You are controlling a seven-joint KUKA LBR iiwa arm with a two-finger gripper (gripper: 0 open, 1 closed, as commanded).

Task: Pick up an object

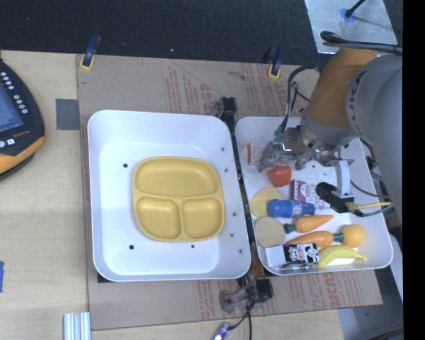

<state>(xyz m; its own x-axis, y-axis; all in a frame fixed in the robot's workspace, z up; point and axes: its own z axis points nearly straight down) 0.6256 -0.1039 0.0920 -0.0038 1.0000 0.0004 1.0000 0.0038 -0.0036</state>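
Observation:
My gripper (pixel 278 159) hangs low over the back part of the right bin (pixel 382 257), with its fingers spread either side of a small red object (pixel 279 175) just in front of it. Nothing sits between the fingers. Further forward in that bin lie a blue bottle (pixel 289 208), two orange carrots (pixel 313 224), an orange ball (pixel 353 234), a yellow banana (pixel 340 258), a black and white carton (pixel 302 254) and two pale round discs (pixel 267 230).
The left bin (pixel 106 190) holds a yellow divided tray (pixel 178 197). A handheld pendant (pixel 7 119) rests at the bench's left edge. Clamps (pixel 89 52) pin the cardboard at the back. The grey arm (pixel 361 98) covers the right bin's back right corner.

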